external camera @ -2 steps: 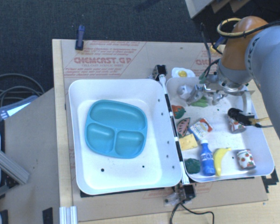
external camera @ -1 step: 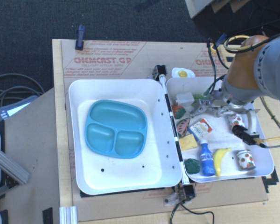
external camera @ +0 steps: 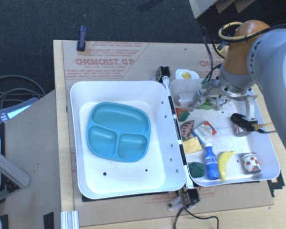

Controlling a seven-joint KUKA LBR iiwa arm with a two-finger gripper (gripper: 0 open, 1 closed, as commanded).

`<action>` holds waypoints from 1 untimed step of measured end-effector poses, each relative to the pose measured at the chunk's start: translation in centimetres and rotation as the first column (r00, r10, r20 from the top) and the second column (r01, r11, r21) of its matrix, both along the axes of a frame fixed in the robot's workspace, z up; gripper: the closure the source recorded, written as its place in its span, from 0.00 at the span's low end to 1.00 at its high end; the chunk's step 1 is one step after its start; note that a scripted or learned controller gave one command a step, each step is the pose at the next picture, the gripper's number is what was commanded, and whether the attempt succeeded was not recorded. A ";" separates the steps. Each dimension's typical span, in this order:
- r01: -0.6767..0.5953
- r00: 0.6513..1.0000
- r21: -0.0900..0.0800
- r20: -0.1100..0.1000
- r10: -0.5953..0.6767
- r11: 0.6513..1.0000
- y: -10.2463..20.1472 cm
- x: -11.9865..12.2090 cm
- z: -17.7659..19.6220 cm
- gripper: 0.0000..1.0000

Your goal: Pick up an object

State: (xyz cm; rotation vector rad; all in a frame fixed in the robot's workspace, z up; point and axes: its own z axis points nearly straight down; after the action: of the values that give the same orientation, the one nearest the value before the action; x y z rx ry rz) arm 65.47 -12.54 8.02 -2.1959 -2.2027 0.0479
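Approach step: gripper low in right bin near white cup; finger state unclear; next: descend, close on object

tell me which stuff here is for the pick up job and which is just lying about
For the job:
gripper
right bin
banana
blue bottle
cheese wedge
broccoli

Lying about:
left bin
blue divided plate
blue clip

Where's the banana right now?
The banana lies in the right bin, near its front edge, between the blue bottle on its left and the small red-and-white mug on its right.
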 end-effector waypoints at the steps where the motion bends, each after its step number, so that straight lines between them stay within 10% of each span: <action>1: 0.002 1.000 -0.006 -0.004 -0.002 1.000 1.8 0.1 -0.1 0.00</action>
State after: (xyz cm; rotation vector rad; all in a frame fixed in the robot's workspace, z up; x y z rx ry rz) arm 65.62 -10.77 7.90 -2.1993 -2.2013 0.0582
